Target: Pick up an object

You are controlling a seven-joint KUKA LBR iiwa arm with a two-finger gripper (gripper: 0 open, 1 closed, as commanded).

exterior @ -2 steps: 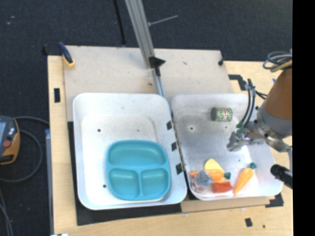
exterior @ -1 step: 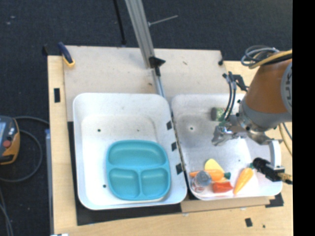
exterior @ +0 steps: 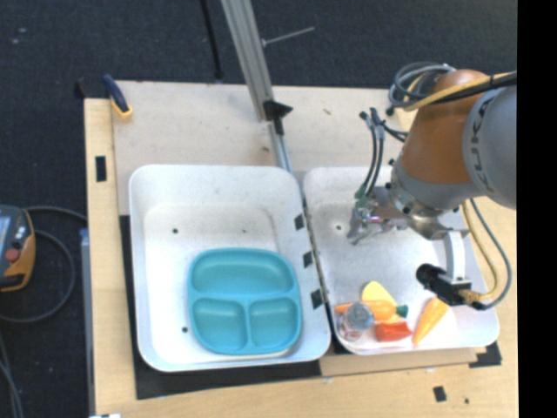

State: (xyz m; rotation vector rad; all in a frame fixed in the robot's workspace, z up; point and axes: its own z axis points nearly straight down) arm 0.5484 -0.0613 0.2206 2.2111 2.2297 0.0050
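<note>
Nothing picked up yet.
Gripper (exterior: 365,223) hovers over the right bin (exterior: 335,190); finger state unclear; toys (exterior: 381,310) lie at its near end.

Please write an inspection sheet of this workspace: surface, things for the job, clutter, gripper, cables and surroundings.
Surface: light wooden bench bearing two shallow white bins side by side, left bin and right bin.
Job's things: small toys heaped at the right bin's near edge: yellow piece, orange cone-shaped piece, red piece, clear round piece.
Clutter: turquoise plastic tray with three compartments in the left bin.
Gripper: two-finger gripper over the right bin's far part, away from the toys; finger state not visible.
Cables: grey hoses along the arm's wrist; black cable on the floor at left.
Surroundings: dark carpet; slanted aluminium post; orange-and-grey device at left edge.
</note>
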